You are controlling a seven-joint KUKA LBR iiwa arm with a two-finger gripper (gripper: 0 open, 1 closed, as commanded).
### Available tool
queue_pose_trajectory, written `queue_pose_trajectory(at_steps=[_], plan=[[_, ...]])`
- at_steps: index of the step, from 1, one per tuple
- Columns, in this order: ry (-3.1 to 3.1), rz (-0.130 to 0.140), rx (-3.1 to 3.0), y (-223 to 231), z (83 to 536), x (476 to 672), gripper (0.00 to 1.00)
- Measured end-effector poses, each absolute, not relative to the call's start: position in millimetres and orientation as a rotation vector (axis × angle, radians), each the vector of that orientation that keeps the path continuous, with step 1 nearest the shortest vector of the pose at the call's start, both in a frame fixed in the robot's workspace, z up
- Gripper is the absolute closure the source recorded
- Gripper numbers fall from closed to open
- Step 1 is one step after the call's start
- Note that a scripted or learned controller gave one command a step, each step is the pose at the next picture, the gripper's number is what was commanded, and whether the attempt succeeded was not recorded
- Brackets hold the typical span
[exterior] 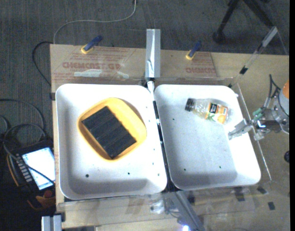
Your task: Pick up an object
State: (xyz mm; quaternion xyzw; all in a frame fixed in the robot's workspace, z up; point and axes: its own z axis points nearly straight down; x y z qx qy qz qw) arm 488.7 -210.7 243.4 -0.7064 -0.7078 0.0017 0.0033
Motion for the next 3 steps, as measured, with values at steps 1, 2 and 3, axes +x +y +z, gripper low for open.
queue_pose_trajectory(at_steps=[1,2,3], plan=[[-2.235,0.005,-2.202,-117.7,252.1,573.0,0.00],[-2.366,0.007,-2.065,-173.7,157.9,632.3,0.00],[-2.607,0.005,-1.755,-183.3,169.1,653.5,0.00]])
